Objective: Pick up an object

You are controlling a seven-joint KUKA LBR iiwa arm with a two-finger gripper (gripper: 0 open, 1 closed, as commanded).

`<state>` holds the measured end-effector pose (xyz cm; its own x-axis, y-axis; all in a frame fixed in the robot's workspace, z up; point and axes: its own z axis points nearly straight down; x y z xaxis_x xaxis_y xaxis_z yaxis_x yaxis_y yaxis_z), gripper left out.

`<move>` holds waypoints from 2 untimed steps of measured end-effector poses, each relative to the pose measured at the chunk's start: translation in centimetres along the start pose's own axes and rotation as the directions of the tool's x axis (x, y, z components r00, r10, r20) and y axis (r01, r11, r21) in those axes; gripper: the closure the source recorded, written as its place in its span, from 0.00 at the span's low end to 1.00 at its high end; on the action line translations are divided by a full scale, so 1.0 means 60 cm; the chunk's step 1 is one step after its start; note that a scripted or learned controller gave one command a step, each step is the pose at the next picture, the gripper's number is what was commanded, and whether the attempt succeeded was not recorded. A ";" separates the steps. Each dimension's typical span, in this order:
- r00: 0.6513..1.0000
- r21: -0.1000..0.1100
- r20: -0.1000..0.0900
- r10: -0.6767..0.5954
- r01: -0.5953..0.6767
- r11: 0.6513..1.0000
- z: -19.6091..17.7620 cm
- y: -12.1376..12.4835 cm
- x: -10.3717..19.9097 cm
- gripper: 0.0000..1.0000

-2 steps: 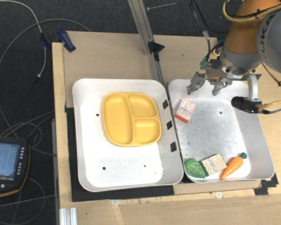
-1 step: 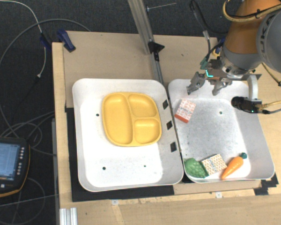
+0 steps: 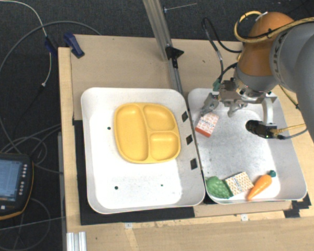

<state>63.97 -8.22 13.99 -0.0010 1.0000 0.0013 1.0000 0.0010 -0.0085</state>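
- Frankly, the gripper is hard to read from here: it hangs over the far end of the right bin, largely covered by the arm's grey wrist and the orange band, and I cannot tell how the claw stands or whether it has hold of anything.
- A small red-and-white carton lies just below the gripper, near the right bin's left wall; whether anything touches it cannot be made out.
- The carton has printing on it, but it is too small to read (only colour patches show).
- At the near end of the right bin sit a green object, a patterned cream packet and an orange toy carrot, close together; the packet's pattern is too fine to read.
- A black piece sticks out under the wrist; its shape is unclear.
- The left bin holds a yellow divided tray, lying flat with three compartments.
- A handheld screen at the left edge is cut off, its display unreadable.
- The arm's upper part runs out of view at the right.
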 end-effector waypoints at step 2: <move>1.000 -0.009 0.000 0.000 0.000 1.000 0.059 0.002 0.002 1.00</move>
<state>64.08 -8.08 10.43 -0.0008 1.0000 0.0018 1.0000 0.0008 0.0001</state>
